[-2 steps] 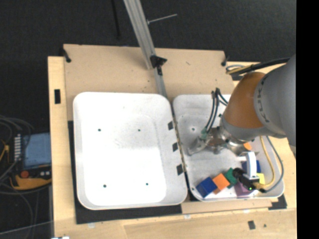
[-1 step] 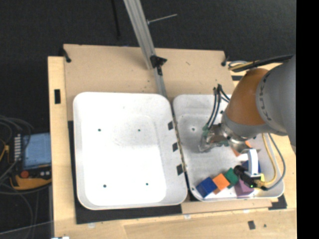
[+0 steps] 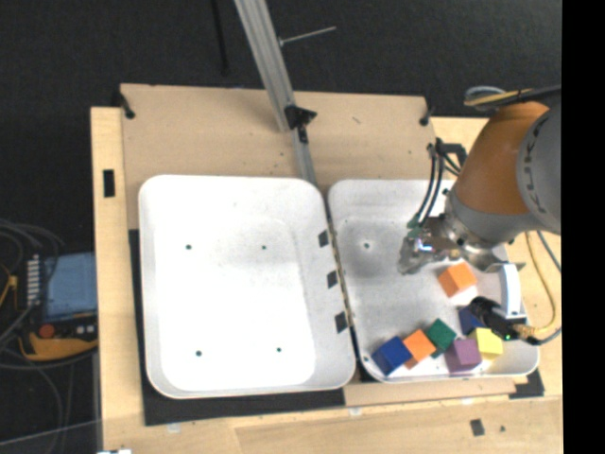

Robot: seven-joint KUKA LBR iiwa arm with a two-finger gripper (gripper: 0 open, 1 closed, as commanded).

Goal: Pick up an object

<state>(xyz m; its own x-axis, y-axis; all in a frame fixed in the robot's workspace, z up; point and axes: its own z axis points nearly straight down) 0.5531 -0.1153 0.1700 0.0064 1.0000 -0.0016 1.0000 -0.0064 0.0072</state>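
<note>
camera view
bins: you have two white bins side by side, the left bin [image 3: 236, 282] and the right bin [image 3: 378, 253].
blocks: you can count seven in the right bin. an orange block [image 3: 458, 279] lies alone near the middle right. along the near edge sit a blue block [image 3: 389, 355], a second orange block [image 3: 419, 345], a green block [image 3: 440, 333], a purple block [image 3: 463, 354] and a yellow block [image 3: 490, 342]; a darker blue block [image 3: 470, 320] lies behind those last two.
hidden: the arm [image 3: 501, 173] covers the right bin's far right corner, and a black piece overlaps the darker blue block.
arm pose: it reaches in from the right, wrist angled down over the right bin.
claw: the claw [image 3: 413, 253] sits low, just left of the lone orange block; you cannot tell whether it is open or closed, and nothing shows between its tips.
</note>
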